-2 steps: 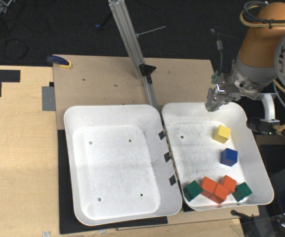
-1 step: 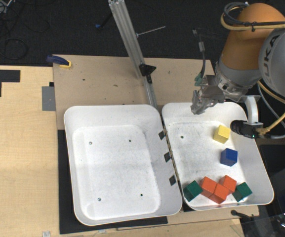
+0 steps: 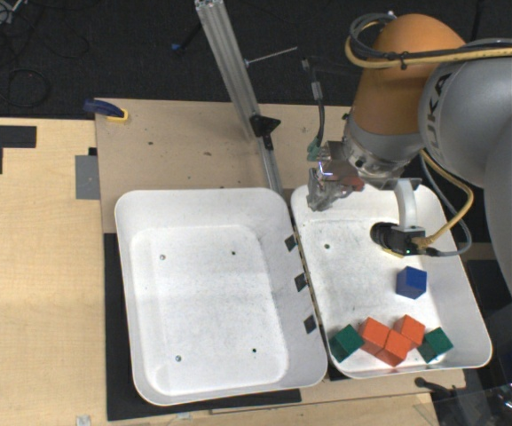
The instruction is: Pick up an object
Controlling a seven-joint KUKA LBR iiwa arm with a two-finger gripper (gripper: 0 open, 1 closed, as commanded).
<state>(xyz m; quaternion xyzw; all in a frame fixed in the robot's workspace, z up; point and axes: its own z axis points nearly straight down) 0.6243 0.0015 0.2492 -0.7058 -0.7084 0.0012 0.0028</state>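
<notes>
**A:** Where does the arm [image 3: 433, 87] sit?

**B:** It reaches in from the right, its orange band high over the back of the right bin [image 3: 468, 318]. The gripper [image 3: 325, 189] hangs above that bin's far left corner, close to the divide between the two bins.

**A:** Are the fingers open or closed?

**B:** That cannot be told; the tips blur into the metal around them. Nothing visible sits between them.

**A:** And the objects to pick?

**B:** All lie in the right bin. A blue cube [image 3: 411, 281] sits alone near the middle, toward the right side. Along the near edge is a cluster: a green cube [image 3: 347, 341] on the left, two orange cubes [image 3: 390, 337] touching each other in the middle, and a second green cube [image 3: 435, 343] on the right, just beside the orange pair.

**A:** How far is the gripper from them?

**B:** Well apart from the cluster; the blue cube is nearer.

**A:** The left bin [image 3: 140, 238]?

**B:** It lies beside the right one, their rims meeting.
</notes>
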